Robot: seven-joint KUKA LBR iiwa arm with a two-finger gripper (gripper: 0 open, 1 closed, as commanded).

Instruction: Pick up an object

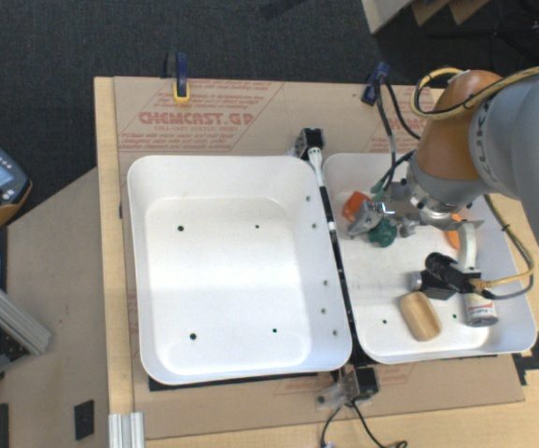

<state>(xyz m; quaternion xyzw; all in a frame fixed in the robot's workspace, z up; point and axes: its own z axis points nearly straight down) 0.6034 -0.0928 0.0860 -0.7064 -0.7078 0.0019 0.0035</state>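
End effector [380, 216]: hangs low above green lump [381, 235] at ten o'clock in right bin [498, 339]; grip state unreadable; nothing lifted yet.

Two white bins sit side by side on a cardboard-covered tabletop [251, 110]. The left bin [223, 269] shows a bare floor with a few small dark holes. The grey arm [521, 129], with its orange band [451, 138], reaches into the right bin [381, 292], and its end effector [379, 215] hangs over that bin's 10 o'clock area. An orange object [353, 203] lies just beside the end effector at its 9 o'clock, and a dark green object [381, 235] lies close at its 6 o'clock. A tan block [420, 315] rests at the bin's 6 o'clock, with a small pale jar [479, 312] just to its 3 o'clock. Blue clamps [180, 71] grip the tabletop's far edge.
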